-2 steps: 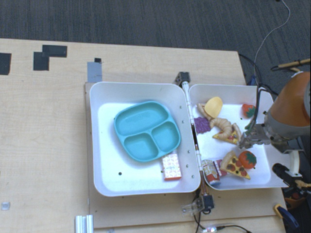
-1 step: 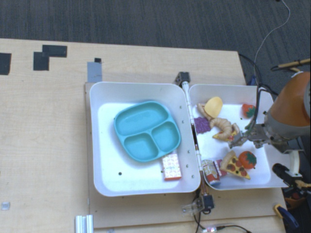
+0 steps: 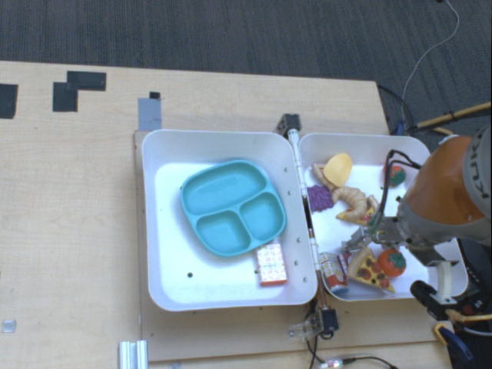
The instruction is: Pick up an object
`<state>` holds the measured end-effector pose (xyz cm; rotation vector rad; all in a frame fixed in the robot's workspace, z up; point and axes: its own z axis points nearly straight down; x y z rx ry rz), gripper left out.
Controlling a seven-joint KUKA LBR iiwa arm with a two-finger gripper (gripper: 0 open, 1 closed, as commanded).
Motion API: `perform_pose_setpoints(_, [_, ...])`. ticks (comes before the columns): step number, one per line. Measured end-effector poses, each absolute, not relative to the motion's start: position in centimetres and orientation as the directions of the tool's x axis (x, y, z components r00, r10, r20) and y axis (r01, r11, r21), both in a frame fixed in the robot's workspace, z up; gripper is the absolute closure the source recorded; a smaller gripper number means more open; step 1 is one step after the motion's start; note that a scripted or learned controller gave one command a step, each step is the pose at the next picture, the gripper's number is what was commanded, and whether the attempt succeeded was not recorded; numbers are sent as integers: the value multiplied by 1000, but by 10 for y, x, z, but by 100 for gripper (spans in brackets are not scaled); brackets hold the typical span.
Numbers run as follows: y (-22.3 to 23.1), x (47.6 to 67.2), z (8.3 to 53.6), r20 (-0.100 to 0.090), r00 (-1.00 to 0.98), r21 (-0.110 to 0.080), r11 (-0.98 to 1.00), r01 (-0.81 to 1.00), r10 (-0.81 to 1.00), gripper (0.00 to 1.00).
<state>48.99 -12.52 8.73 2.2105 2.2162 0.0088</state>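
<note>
L bin (image 3: 154,206) held a blue divided plate (image 3: 233,206), w/ a small red-white box (image 3: 270,264) at its near-right corner. R bin (image 3: 361,141) held a purple toy (image 3: 318,198), a yellow piece (image 3: 337,167), a ginger-like toy (image 3: 355,201) & a pizza slice (image 3: 370,271). Gripper (image 3: 366,235) was low over the pizza slice; can't tell its fingers' state.

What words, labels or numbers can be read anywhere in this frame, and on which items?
None can be read.
Small box beside the blue divided plate in the left bin: red-and-white print, too blurred to read.
Packet at the right bin's lower left corner: markings too small to read.
</note>
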Motion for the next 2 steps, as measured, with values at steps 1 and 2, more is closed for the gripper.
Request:
perform_pose_setpoints(1, [-125,492,99,-5,-3,18,3,1000,1000,100])
perform_pose_setpoints(2, [-47,505,185,1,-5,4,5,1000,1000,100])
